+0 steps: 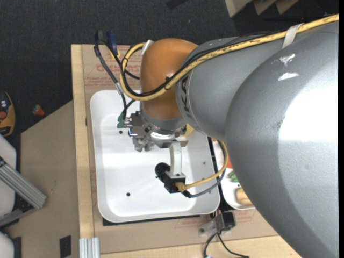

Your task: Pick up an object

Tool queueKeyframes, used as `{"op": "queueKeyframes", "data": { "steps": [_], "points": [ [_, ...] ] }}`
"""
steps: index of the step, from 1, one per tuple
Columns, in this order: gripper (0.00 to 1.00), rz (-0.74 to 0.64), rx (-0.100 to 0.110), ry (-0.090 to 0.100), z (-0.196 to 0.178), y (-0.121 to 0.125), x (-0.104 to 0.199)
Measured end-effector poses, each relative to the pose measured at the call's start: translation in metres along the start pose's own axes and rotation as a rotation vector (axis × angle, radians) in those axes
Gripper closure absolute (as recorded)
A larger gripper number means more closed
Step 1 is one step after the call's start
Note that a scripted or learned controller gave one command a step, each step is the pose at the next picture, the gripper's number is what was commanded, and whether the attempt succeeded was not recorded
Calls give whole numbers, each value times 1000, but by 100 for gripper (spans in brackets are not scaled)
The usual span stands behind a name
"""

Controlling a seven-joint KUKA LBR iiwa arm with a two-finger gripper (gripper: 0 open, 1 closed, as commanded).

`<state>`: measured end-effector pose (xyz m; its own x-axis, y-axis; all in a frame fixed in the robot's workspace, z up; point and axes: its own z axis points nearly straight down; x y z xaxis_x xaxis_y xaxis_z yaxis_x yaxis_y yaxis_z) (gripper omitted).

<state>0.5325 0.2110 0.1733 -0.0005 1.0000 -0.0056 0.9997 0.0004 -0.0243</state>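
The arm reaches in from the right and hangs over the left white bin (115, 198). Its orange band (161, 77) and grey wrist cover the middle of the bin. My gripper (142, 143) points down at the bin floor in the upper middle, and its tip is mostly hidden under the wrist. I see nothing held in it. In a sliver of the right bin (228, 198), below the arm, lie a tan object (243, 198) and a small green and red piece (231, 175).
A black fitting (169, 179) with a yellow cable hangs from the wrist over the left bin's middle. A dark speck (128, 194) lies on the bin floor. Both bins rest on a brown board (83, 144). The large grey arm body covers the right side.
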Motion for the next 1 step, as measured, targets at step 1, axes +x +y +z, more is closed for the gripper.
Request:
{"op": "queueKeyframes", "data": {
  "steps": [1],
  "points": [
    [100, 2, -43, 12, -194, -18, -42]
  ]
}}
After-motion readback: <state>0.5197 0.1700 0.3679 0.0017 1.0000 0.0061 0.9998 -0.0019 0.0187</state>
